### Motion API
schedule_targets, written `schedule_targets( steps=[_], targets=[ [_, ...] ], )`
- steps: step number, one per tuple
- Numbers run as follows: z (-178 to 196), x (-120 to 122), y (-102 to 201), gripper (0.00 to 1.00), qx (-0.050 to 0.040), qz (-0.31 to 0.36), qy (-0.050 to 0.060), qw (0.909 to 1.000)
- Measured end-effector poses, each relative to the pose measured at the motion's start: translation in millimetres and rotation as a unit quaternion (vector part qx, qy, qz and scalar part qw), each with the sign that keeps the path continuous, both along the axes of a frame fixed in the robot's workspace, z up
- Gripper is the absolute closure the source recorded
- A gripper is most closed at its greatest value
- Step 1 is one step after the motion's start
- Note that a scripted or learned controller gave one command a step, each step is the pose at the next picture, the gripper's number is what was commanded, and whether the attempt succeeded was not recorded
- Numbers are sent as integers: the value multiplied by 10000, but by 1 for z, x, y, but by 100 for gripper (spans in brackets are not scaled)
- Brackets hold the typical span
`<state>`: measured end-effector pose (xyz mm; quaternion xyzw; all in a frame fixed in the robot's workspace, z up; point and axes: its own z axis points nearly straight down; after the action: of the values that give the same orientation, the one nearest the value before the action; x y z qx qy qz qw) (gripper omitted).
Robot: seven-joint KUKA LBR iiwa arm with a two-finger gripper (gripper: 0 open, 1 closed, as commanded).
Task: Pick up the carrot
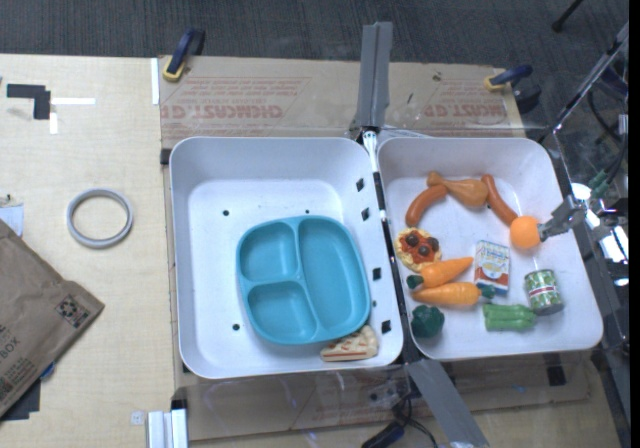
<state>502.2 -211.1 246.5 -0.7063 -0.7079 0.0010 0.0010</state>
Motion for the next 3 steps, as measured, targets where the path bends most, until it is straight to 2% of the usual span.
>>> schedule_targets(
  steps=[1,2,3],
  targets=[
    [-48,-25,83,0,3,687,0,9976],
    [-136,8,106,0,2,843,-63,9964],
    [-142,6,109,0,22,-66,-136,9999]
  ],
)
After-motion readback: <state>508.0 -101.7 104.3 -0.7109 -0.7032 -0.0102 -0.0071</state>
